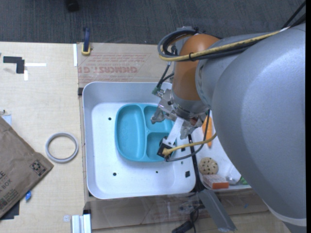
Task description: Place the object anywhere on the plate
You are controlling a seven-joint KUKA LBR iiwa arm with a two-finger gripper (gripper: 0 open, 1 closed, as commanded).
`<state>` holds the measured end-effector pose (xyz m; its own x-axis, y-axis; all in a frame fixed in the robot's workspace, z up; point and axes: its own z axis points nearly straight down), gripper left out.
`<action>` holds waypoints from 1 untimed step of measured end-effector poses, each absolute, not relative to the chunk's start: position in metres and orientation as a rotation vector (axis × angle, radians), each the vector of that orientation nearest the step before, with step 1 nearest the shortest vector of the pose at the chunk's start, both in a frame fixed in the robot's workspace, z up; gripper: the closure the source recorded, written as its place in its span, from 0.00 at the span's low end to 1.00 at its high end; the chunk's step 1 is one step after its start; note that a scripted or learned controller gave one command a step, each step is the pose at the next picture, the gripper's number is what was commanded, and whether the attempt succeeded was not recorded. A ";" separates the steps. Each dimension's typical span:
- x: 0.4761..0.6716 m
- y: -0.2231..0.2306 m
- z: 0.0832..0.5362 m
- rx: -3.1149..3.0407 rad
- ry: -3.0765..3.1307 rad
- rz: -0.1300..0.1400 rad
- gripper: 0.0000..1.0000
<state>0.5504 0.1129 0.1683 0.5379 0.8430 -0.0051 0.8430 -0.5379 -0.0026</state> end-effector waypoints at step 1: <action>0.550 0.113 0.168 2.755 1.510 -0.009 0.00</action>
